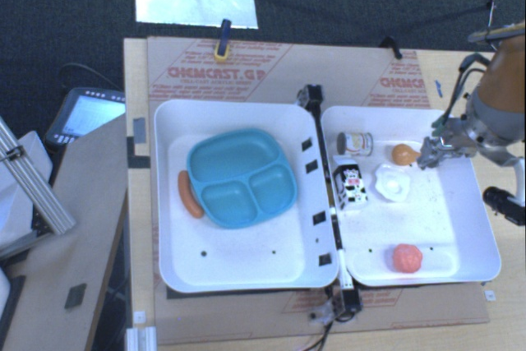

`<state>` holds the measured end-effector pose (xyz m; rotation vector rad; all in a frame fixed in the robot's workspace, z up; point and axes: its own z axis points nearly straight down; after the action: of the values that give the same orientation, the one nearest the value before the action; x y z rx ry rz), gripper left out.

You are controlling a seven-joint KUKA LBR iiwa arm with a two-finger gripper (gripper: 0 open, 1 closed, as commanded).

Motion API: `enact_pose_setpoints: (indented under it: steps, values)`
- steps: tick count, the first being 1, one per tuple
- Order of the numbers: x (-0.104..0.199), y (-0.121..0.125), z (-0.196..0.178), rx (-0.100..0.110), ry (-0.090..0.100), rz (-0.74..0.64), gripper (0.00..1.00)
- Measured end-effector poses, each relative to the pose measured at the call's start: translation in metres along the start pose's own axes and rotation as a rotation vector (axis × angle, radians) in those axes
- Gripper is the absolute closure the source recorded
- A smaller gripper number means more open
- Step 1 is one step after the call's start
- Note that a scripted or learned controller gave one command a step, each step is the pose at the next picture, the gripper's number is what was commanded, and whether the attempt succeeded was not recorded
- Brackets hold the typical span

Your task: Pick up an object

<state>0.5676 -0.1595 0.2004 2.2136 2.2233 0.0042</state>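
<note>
Jaws low over the right bin's upper right part, just beside the orange round object (403, 154); released or clenched, cannot tell from this slant, and nothing seen between them. Leftmost, in the left bin (246, 108): an orange sausage (191, 195) lying against the blue divided plate (242, 177), well apart from the arm. Past the central divider, in the right bin (456, 214): a small jar (355, 144) on its side near the top wall, a black-and-white patterned box (352, 185) hard by the divider, a white lump (393, 183) just right of it, the orange round object above that, and a pink ball (407, 257) alone near the bottom rim. Likely target: the orange round object. Risks, as a judgement: rolling away from a descent set slightly off-centre; nudging into the white lump; closing on bare floor. Open room plentiful in the bin's right half and lower middle; tight at the divider, where box and jar crowd the wall.
</note>
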Motion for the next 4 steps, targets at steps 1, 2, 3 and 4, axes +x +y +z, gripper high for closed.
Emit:
enact_pose_setpoints:
  steps: [1,2,3,4]
  values:
    - [0.000,0.002,-0.050,-0.002,-0.001,0.000,1.00]
    - [0.045,0.022,-0.038,0.002,0.001,-0.004,1.00]
    - [0.095,0.046,-0.042,0.001,0.002,-0.005,1.00]
    - [0.150,0.061,-0.028,0.002,0.002,-0.005,1.00]
